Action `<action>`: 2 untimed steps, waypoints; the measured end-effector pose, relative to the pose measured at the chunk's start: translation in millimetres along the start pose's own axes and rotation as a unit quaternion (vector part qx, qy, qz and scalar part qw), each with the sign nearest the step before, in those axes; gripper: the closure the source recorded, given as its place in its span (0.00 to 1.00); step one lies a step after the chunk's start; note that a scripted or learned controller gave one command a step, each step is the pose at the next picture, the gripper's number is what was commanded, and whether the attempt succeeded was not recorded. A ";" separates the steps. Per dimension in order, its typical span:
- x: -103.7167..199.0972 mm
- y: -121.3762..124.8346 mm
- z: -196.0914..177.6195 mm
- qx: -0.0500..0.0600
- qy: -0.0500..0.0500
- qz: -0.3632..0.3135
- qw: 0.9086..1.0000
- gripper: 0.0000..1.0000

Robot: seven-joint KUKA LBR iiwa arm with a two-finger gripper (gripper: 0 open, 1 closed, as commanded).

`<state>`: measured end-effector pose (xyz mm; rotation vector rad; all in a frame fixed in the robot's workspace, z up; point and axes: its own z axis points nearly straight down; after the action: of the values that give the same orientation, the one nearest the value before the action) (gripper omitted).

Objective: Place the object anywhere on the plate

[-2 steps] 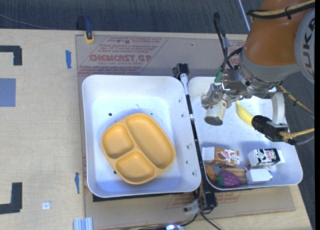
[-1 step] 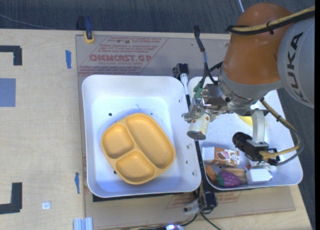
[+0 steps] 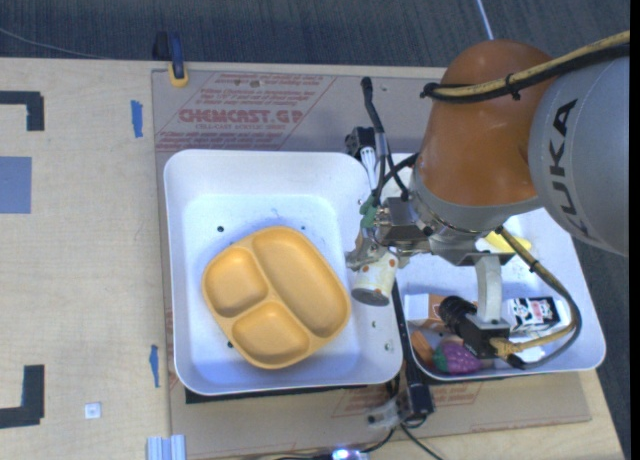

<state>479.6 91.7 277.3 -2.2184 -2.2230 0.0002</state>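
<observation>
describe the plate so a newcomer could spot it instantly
Start at the left white bin, the one away from the arm. The plate lies flat on its floor, toward the near side. It is yellow-orange, rounded, and split into three compartments, unlike the small mixed items heaped in the right bin beneath the arm.

Arm [image 3: 590, 148]: grey casing, smooth rounded shell, black "KU" lettering on visible part. Orange band [image 3: 480, 128]: large glossy dome above wrist. Yellow-black cable [image 3: 540, 68] across top of band. Wrist section below: grey ring, green connector, black wiring bundle. End effector [image 3: 372, 273]: pale, small; finger detail too cluttered to read.
</observation>
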 end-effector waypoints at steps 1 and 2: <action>37.2 11.9 -21.1 -0.001 0.000 -0.001 1.000 1.00; 37.1 11.9 -21.0 -0.001 0.000 0.000 1.000 0.00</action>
<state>491.4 128.8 298.4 -2.2188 -2.2244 -0.0017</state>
